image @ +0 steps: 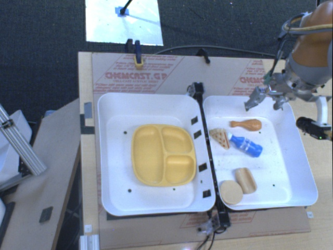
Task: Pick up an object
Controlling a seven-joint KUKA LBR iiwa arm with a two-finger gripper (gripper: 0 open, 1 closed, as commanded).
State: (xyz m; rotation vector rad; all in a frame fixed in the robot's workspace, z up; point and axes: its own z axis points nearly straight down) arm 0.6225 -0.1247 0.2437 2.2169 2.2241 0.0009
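Observation:
My gripper [266,101] hovers over the far edge of the right bin [299,160], fingers spread open with nothing between them. Just below it lies a brown drumstick-shaped toy [247,124]. A blue bottle [246,145] rests near the bin's middle, with a tan waffle-patterned wedge [220,138] to its left. At the near side sit a pale round disc [231,192] and a tan bread-like piece [245,179]. A yellow divided plate [163,154] lies in the left bin [114,139].
A black hinged divider [203,139] runs between the two bins. A blue and yellow clamp [138,53] stands at the bench's far edge, beside a pale sheet [125,14] on the dark floor. A metal rail [18,145] lies at far left.

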